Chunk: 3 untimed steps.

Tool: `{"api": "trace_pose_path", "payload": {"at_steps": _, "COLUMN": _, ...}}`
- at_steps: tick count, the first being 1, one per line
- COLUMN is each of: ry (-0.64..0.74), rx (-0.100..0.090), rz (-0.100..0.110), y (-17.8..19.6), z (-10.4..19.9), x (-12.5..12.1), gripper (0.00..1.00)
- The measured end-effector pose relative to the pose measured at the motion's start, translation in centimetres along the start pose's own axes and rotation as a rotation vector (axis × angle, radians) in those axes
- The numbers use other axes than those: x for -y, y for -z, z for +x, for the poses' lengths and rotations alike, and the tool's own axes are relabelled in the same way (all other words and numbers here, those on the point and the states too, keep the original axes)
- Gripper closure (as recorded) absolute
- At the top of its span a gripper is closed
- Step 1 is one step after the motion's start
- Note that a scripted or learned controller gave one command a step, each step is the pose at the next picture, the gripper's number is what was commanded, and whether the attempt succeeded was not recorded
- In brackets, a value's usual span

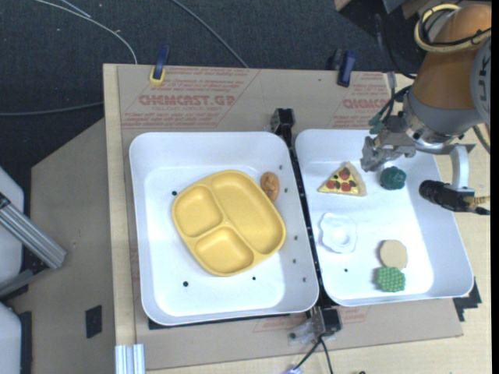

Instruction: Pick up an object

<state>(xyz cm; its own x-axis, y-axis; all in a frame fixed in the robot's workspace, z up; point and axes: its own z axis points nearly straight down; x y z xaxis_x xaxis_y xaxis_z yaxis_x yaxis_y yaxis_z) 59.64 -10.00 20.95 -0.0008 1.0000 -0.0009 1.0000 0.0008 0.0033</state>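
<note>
My gripper (377, 155) hangs over the far part of the right bin (437, 287), between a pizza slice toy (342, 181) on its left and a dark green round toy (392, 179) just below and to its right. Nothing shows between its fingers. Nearer the front lie a white fried-egg toy (338, 233), a tan cookie (393, 253) and a green bumpy broccoli piece (390, 279).
The left bin (156, 287) holds a yellow divided plate (227, 221) and a small brown toy (270, 184) by its right wall. A black divider runs between the bins. Clamps (345, 66) hold the cardboard base at the back.
</note>
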Motion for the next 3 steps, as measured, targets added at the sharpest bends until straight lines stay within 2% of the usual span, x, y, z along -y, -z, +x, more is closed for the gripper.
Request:
{"api": "trace_pose_path", "payload": {"at_steps": 1, "ry": 0.001, "rx": -0.002, "rz": 0.007, "y": 0.3, "z": 4.1, "x": 2.7, "gripper": 1.0}}
{"api": "trace_pose_path", "payload": {"at_steps": 3, "ry": 0.004, "rx": -0.003, "rz": 0.007, "y": -0.4, "z": 14.3, "x": 5.7, "gripper": 1.0}}
